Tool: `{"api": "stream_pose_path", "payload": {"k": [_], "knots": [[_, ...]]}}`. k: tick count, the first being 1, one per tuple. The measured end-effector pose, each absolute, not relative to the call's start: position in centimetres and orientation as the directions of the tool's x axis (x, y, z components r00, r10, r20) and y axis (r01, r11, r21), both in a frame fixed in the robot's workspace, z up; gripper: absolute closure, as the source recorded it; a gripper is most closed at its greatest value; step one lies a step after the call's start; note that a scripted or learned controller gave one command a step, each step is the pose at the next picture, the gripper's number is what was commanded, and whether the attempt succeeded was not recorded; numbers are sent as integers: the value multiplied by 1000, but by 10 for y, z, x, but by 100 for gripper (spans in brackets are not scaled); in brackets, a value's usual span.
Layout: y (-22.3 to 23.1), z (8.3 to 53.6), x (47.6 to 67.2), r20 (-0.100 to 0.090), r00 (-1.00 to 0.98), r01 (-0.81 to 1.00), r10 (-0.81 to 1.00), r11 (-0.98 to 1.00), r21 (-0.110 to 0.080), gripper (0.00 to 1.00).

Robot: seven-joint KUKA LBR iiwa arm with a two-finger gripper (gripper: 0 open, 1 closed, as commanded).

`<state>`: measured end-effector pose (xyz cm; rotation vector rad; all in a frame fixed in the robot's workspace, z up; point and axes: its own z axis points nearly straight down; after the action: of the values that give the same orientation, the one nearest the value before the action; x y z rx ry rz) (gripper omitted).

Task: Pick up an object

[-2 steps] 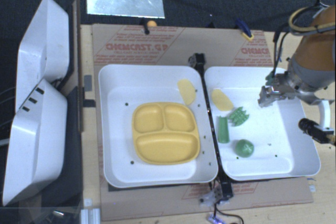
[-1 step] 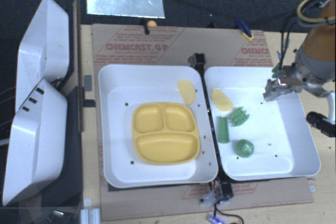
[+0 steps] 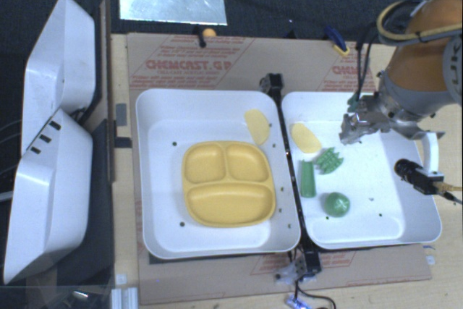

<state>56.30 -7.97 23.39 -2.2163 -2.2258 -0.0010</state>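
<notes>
The robot arm (image 3: 423, 61) reaches in over the right bin (image 3: 383, 224), and its jaws (image 3: 353, 130) hang above the white floor near the top of that bin. I cannot tell if they are open or closed, because they are small and dark from here. Nothing shows between them, so my guess is that the pick has not started yet.

The closest thing is the spiky green toy (image 3: 329, 161), just below the jaws and a little to the left. Beside it on the left, the yellow oval piece (image 3: 305, 138) lies near the bin wall. Lower down and farther left lies the green stick (image 3: 307, 178), and the round green ball (image 3: 336, 204) sits well below the jaws.

The spiky toy looks like the best one to try. To do it well, the jaws should sit right over the middle of the toy first, then go straight down with one side on each edge. The toy touches or almost touches the green stick, so it is better to come from the far side. Squeeze only when low enough.

The yellow tray (image 3: 229, 182) and another yellow piece (image 3: 257, 126) lie in the left bin (image 3: 163, 228), far from the jaws.
</notes>
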Motion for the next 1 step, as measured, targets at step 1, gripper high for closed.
{"api": "stream_pose_path", "payload": {"k": [1], "knots": [[-27, 237, 555, 1, -5, 1000, 1000, 5, 1, 100]]}}
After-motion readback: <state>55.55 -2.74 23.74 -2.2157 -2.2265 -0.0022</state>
